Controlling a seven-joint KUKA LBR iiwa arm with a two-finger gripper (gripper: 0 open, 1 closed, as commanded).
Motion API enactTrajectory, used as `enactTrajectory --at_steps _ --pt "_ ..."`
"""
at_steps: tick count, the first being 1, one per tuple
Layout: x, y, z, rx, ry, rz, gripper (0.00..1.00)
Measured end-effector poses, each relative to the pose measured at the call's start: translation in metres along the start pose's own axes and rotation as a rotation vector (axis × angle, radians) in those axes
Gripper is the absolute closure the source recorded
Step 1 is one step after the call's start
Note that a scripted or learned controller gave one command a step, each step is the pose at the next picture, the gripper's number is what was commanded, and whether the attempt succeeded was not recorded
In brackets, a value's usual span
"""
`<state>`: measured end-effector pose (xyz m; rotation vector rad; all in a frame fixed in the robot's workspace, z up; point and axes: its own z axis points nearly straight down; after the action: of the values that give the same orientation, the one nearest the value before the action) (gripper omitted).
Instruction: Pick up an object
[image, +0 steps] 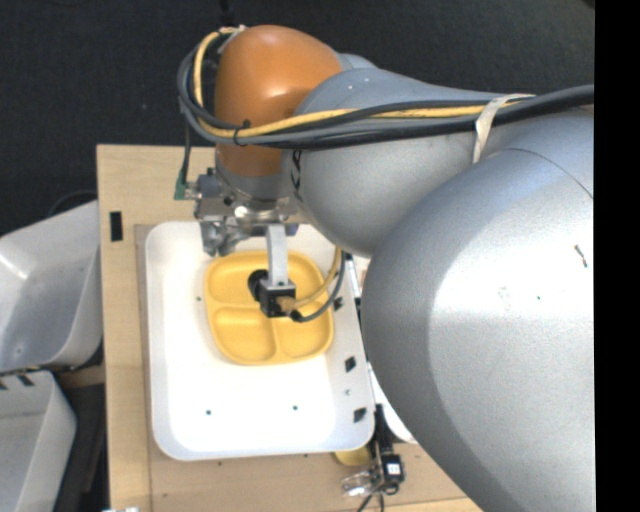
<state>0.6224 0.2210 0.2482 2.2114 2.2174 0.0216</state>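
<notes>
A yellow divided plate (262, 325) lies in the far half of the left white bin (190, 400). My gripper (224, 238) hangs under the orange wrist band, over the plate's far left rim. Whether it touches the plate is unclear. Nothing shows between its tips.
The grey arm covers the right bin, leaving a sliver of its edge (392, 428). A small yellow thing (350, 457) peeks out below the left bin's near right corner, beside a connector on the wooden bench (120, 180). The near half of the left bin is bare white floor.
</notes>
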Motion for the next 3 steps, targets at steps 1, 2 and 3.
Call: enactTrajectory --at_steps 1,2,3 --pt "-0.023 0.045 0.0 0.014 -0.004 0.003 1.0" --pt "-0.074 0.067 0.041 0.02 -0.006 0.006 1.0" --pt "-0.064 0.062 0.034 0.02 -0.005 -0.004 1.0"
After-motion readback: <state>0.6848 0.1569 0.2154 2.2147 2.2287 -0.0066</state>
